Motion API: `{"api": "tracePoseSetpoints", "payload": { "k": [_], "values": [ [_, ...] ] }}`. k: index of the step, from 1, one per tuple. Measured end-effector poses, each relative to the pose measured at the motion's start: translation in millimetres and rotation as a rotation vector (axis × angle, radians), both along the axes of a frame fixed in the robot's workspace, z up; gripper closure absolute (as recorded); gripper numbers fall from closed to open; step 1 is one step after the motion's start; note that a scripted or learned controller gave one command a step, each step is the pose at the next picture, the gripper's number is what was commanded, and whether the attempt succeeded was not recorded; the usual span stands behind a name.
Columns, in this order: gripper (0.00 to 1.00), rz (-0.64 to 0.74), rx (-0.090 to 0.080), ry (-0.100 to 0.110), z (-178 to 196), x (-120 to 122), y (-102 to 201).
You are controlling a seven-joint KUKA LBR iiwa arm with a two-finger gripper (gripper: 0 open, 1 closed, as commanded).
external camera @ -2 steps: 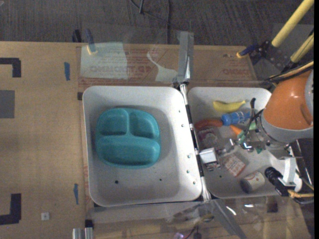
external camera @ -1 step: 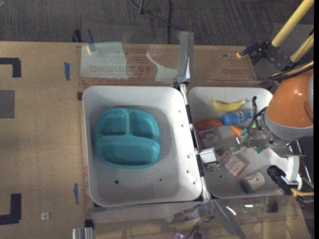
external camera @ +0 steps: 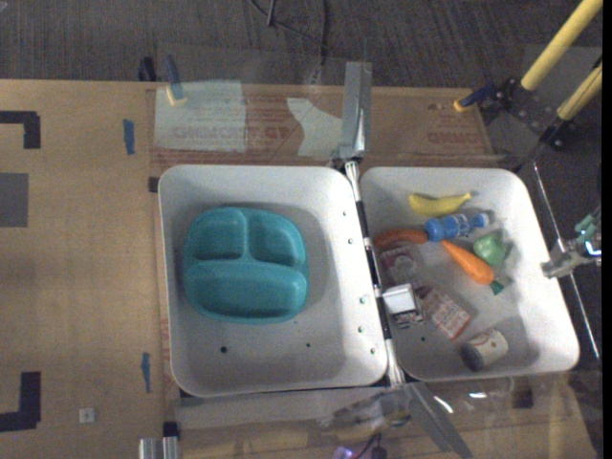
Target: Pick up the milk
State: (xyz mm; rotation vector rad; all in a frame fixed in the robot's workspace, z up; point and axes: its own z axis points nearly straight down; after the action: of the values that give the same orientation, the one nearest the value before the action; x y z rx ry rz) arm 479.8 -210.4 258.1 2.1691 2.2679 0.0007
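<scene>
The bench carries two shallow white bins side by side, their inner walls touching.

Left bin [external camera: 182, 352]: it holds one teal divided plate [external camera: 245, 264], lying flat toward the bin's far left corner, with three compartments facing up.

Right bin [external camera: 550, 338]: it holds several items.
- The milk [external camera: 400, 300], a small white carton, sits against the bin's left wall about midway along it, next to the divider between the bins.
- A printed packet [external camera: 447, 313] lies just beside the carton on its right, tilted toward the near right corner.
- A second packet [external camera: 398, 260] lies along the left wall beyond the carton, with an orange item [external camera: 400, 237] just past it.
- A banana [external camera: 438, 201] lies near the far edge.
- A blue bottle [external camera: 455, 226] lies on its side just nearer than the banana.
- A carrot [external camera: 469, 263] lies at a slant near the bin's centre.
- A green item [external camera: 491, 248] touches or nearly touches the carrot on its right.
- A tan cylinder [external camera: 486, 348] lies on its side near the near edge.

Gripper [external camera: 572, 260]: it sits at the right bin's right edge, over the rim and well apart from the milk. Nothing is seen held in it. Whether it is released or clenched cannot be told at this size and angle.
</scene>
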Motion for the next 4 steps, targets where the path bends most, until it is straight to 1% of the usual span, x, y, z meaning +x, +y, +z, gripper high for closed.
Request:
{"api": "tracePoseSetpoints", "payload": {
  "k": [1, 2, 3, 4],
  "values": [
    [0.0, -0.001, 0.0, 0.0, -0.2, -0.2, -0.1],
    [0.0, 0.108, 0.002, 0.002, -103.0, -0.5, -13.9],
    [0.0, 0.158, -0.005, -0.009, -167.4, 17.5, 34.1],
    [0.0, 0.27, -0.008, -0.014, -166.9, 34.7, 7.2]
  ]
}}
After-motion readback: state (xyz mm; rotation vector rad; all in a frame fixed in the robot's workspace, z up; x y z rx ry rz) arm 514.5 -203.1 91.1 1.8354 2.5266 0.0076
